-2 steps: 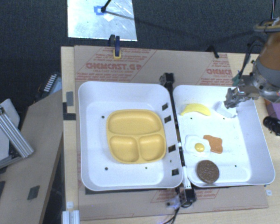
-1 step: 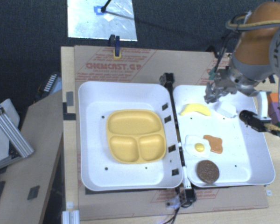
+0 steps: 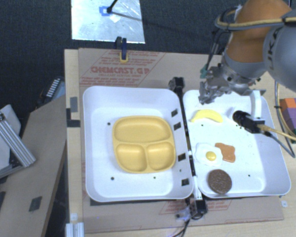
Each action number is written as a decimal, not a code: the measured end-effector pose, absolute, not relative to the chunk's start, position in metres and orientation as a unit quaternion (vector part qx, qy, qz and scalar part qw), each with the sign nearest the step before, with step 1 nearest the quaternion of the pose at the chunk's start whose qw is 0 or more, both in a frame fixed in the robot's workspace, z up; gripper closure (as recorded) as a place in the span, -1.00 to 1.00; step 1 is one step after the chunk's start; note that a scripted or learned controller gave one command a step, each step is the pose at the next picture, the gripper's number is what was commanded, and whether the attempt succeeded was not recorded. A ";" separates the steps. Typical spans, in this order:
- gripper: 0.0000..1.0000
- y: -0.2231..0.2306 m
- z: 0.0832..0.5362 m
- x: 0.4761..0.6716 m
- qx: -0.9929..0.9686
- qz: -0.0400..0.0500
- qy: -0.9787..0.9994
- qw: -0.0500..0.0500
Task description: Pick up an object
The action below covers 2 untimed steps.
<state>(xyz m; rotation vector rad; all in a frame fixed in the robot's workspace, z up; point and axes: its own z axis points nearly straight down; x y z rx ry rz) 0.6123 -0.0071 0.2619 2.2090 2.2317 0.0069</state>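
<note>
Fingers (image 3: 203, 99) hang just beside the yellow banana (image 3: 207, 115).

In right bin (image 3: 266, 172): yellow banana (image 3: 207, 115) lay flat near top-left corner, fried egg (image 3: 208, 155) just beside orange slab (image 3: 226, 152), brown disc (image 3: 220, 180) below them. Yellow three-compartment plate (image 3: 142, 144) sat mid left bin (image 3: 96, 132).

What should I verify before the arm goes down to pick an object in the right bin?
1. The gripper is over the right bin: ok.
2. The banana lies close to the gripper, uncovered: ok.
3. The banana is apart from the fried egg: ok.
4. Height of the gripper above the banana: cannot tell.
5. The gripper is free of any object: cannot tell.
</note>
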 end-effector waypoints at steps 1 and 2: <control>1.00 0.043 0.263 0.626 0.704 0.002 0.711 0.001; 1.00 0.090 0.241 0.643 0.704 0.001 0.710 0.000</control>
